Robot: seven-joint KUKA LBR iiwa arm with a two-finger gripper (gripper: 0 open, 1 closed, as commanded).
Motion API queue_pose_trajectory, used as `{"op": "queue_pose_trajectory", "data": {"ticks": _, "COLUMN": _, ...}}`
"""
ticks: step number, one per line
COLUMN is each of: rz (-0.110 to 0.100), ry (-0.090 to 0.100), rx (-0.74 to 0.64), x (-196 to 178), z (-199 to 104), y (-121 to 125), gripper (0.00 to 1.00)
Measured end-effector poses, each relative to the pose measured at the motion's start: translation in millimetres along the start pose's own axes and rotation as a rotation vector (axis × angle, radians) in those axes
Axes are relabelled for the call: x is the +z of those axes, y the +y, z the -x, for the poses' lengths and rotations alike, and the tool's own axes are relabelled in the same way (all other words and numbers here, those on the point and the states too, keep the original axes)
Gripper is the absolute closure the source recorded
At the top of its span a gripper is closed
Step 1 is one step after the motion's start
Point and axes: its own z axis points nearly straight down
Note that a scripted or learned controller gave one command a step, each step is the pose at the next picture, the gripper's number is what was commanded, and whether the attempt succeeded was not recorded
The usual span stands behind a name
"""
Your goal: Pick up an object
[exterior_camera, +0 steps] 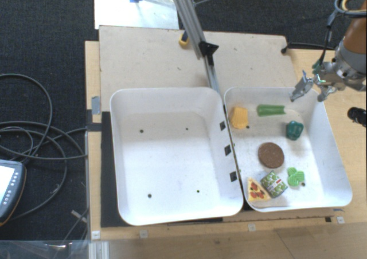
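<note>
Up at the right edge of the camera view, the grey arm with its orange band [351, 44] reaches in, and its two-finger gripper [309, 89] hangs over the far right rim of the right-hand shallow white bin [335, 154]. Its fingers [299, 90] are spread apart, one toward the left and one toward the right, with nothing between them.

All the loose things lie in that right bin, below and to the left of the gripper. Nearest the fingers is a green cylinder-shaped piece [270, 110], lying on its side near the far wall, just left of the gripper and apart from it. Below the gripper sits a small dark teal lump [294, 130]. A yellow-orange block [239, 117] lies against the bin's left wall. A flat brown round disc [270, 154] rests near the middle of the floor. Toward the near edge are a bright green leafy piece [296, 177], a small green-and-white patterned packet [274, 185], and, touching it on the left, a yellow wedge with red marks [257, 190].

The left-hand shallow white bin [123, 137] sits beside the right one, their walls meeting along the middle. A slanted metal pole [189, 14] crosses the pale bench board [149, 57] behind the bins
</note>
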Motion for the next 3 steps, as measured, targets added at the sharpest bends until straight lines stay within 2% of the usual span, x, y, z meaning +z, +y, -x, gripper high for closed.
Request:
{"op": "queue_pose_trajectory", "data": {"ticks": 1, "rz": 0.004, "ry": -0.002, "rx": -0.002, "x": -2.8, "z": -0.2, "y": 0.9, "gripper": 0.0}}
{"op": "queue_pose_trajectory", "data": {"ticks": 3, "rz": 0.0, "ry": 0.0, "rx": -0.002, "x": 91.1, "z": -9.3, "y": -4.4, "gripper": 0.0}}
